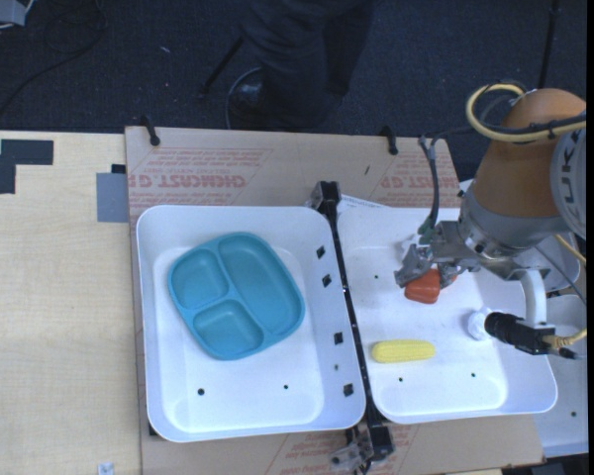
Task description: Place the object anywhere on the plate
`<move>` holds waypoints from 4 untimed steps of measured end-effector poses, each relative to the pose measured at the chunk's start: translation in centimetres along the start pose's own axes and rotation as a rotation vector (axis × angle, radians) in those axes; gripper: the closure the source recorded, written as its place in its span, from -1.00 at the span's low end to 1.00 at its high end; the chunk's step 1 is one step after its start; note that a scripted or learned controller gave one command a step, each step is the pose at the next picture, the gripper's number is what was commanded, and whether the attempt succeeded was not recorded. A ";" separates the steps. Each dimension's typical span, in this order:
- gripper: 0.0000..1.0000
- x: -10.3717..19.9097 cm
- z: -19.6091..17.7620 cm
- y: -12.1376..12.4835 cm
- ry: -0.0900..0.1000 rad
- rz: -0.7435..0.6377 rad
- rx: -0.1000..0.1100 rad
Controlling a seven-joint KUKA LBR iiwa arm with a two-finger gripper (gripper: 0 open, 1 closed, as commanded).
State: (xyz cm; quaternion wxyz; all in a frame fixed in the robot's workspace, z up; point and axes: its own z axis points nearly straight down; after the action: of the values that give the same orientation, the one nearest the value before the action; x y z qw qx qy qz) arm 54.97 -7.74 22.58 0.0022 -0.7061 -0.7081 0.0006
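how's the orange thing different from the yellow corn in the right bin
The orange object is short and rounded; the corn is long and slim. The orange object sits right at the gripper, partly covered by it, while the corn lies free, nearer the bin's front edge. Colours differ: orange-red against yellow. Both are in the right bin, neither on the blue plate.

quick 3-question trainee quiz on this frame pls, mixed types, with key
1. True or false: the blue plate lies in the left bin.
2. Which thing lies nearest the front edge of the right bin? A) the orange-red object B) the yellow corn C) the plate
3. Fill in: the gripper is over the ____ bin, right at the orange-red object.

Key: 1 true; 2 B; 3 right. Whether the gripper has the object in its grasp cannot be told from this view.
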 end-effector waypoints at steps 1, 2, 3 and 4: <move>1.00 4.6 0.7 0.1 -0.001 0.001 0.000; 1.00 9.7 -0.4 -0.4 -0.001 -0.001 -0.001; 1.00 15.1 0.7 -1.5 -0.001 -0.001 0.002; 1.00 20.9 -0.3 -2.2 -0.001 -0.002 0.000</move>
State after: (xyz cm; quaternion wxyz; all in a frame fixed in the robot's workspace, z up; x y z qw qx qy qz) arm 52.71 13.20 22.93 0.0019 -0.7052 -0.7090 0.0010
